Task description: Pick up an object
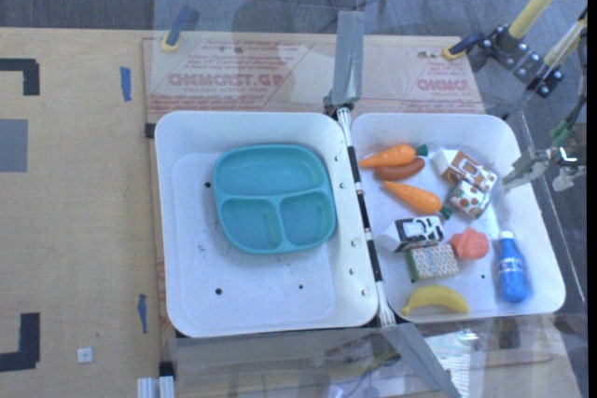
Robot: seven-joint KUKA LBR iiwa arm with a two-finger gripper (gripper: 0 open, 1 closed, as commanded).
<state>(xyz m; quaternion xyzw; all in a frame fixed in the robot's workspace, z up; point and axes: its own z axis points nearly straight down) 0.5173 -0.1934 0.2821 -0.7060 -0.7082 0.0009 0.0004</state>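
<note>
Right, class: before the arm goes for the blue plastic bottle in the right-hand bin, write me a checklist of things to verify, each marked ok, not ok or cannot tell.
1. Blue plastic bottle in view, lying in the right white bin near its right wall: ok.
2. Bottle apart from the pink round toy: ok, a small gap shows.
3. Gripper above the bottle: not ok, it sits at the bin's right rim, further back.
4. Finger state: cannot tell.
5. Gripper carrying nothing: cannot tell.
6. Yellow toy banana clear of the bottle: ok.
</note>
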